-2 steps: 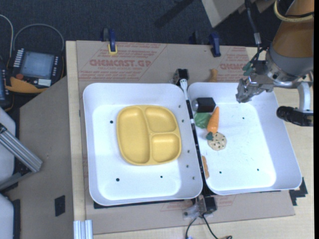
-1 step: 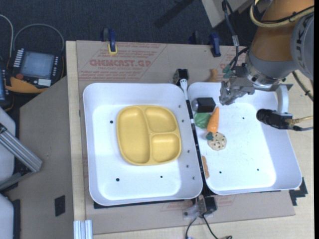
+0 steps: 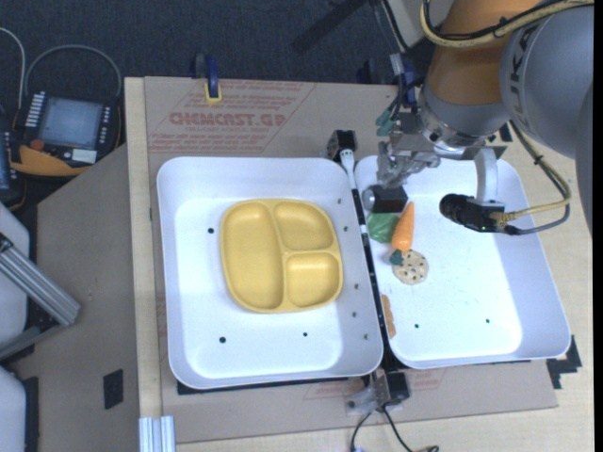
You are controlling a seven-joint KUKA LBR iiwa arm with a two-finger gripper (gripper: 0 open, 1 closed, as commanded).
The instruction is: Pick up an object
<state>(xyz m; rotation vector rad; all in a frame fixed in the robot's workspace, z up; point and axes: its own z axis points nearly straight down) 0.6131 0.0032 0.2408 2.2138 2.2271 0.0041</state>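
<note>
red print on the cardboard bench [image 3: 236, 121] reads "chemcast". my pincer [image 3: 385, 199], grip unclear, hangs right of centre over a green piece [image 3: 381, 227], beside a tapered orange carrot [image 3: 404, 226] and speckled round cookie [image 3: 410, 268].

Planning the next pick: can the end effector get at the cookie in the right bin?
Probably yes. The cookie lies flat and uncovered in the right bin, just below the carrot, with the end effector hovering close above.

Grey arm [image 3: 556, 73] w/ orange band [image 3: 480, 55], yellow cables [image 3: 452, 26].
</note>
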